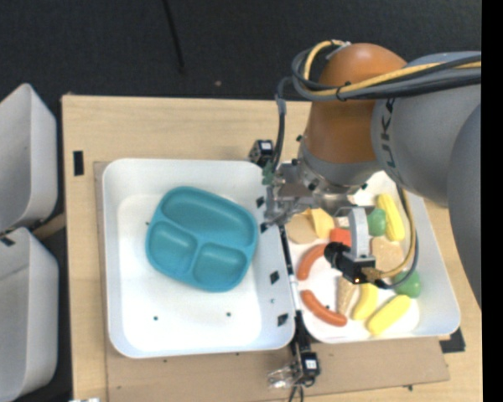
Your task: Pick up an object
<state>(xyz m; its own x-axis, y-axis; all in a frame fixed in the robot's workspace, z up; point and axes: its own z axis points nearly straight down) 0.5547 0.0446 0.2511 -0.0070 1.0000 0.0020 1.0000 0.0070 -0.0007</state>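
Observation:
The right bin (pixel 440 262) holds several toy foods: a curved orange sausage (pixel 308 262), a red sausage (pixel 323 308), a pale cheese wedge (pixel 321 222), a yellow corn cob (pixel 391 213), a green piece (pixel 375 222), a tan slice (pixel 388 252), yellow pieces (pixel 388 312) and a green ball (pixel 412 286). My gripper (pixel 295 203) hangs low over the right bin's upper left part, near the wall between the bins and just left of the cheese wedge. The wrist hides most of it. No object is visibly held.
The left bin (pixel 126 308) holds a blue divided plate (pixel 201 239), lying tilted in its middle. The bulky arm (pixel 352 115) covers the right bin's upper half. The wooden bench edge (pixel 80 224) runs around both bins.

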